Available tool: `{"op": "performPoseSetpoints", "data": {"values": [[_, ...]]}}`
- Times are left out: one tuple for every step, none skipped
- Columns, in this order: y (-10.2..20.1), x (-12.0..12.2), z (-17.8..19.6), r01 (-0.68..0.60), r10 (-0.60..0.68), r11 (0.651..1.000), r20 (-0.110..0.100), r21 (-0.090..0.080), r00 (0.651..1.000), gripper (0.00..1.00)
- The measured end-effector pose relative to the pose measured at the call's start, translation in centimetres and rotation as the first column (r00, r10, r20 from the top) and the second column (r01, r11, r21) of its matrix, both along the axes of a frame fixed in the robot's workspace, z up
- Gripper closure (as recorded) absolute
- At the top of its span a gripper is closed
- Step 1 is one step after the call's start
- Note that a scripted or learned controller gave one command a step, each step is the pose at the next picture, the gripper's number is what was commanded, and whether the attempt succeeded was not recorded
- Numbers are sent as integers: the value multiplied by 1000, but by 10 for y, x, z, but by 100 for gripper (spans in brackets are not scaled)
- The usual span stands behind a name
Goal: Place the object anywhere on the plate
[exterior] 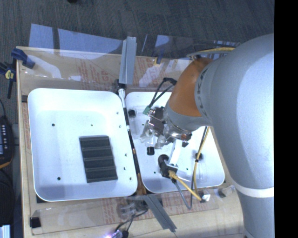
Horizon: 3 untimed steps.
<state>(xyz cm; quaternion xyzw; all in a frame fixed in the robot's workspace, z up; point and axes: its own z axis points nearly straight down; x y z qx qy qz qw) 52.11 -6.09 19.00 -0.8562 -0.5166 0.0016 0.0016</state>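
The grey arm with its orange band (pixel 184 95) reaches over the right shallow white bin (pixel 212 174), its gripper (pixel 156 135) low near that bin's 9 o'clock wall. A dark ribbed rectangular plate (pixel 98 159) lies toward 6 o'clock in the left shallow white bin (pixel 46 107). Faint red print on the bench (pixel 65 211) is unreadable.

We see dark grey carpet (pixel 93 14) beyond a wooden bench (pixel 60 65) with red print. Blue clamps (pixel 21 56) grip its left edge, a metal rail (pixel 127 59) stands at the back, and clear sheets (pixel 70 39) catch the light.
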Motion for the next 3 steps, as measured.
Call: {"op": "performPoseSetpoints", "data": {"values": [[75, -46, 0, 225, -225, 974, -5, 0, 974, 100], [137, -46, 0, -72, 72, 997, -7, 1, 997, 100], [213, -20, 11, -267, 267, 964, 1, 1, 964, 100]]}}
